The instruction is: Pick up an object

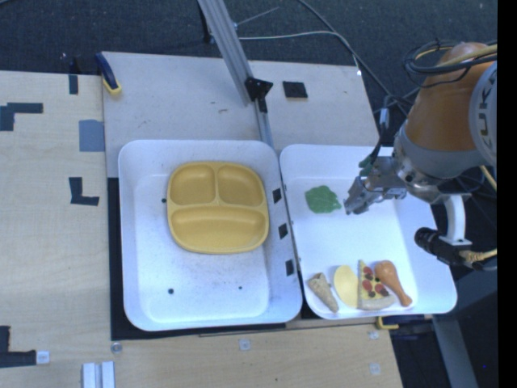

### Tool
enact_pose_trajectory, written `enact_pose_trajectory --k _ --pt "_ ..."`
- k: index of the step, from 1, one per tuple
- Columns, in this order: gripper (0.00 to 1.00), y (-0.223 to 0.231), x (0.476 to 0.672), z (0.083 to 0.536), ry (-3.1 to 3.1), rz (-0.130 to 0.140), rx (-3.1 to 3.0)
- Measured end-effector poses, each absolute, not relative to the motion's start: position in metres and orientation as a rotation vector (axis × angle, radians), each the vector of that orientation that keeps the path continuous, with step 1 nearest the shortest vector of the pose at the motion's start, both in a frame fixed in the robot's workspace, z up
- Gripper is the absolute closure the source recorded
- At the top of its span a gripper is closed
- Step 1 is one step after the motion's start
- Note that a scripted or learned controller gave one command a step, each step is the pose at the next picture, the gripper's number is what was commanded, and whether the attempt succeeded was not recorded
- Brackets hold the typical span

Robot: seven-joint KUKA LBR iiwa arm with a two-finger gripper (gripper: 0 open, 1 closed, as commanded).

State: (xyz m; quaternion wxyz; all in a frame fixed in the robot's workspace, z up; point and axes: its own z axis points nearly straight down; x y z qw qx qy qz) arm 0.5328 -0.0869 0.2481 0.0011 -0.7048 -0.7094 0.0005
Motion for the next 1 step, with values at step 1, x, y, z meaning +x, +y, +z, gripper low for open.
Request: enact_pose_trajectory --k 1 --pt "1.00 -0.0267 0.5306 0.2377 -2.226 0.002 -2.213"
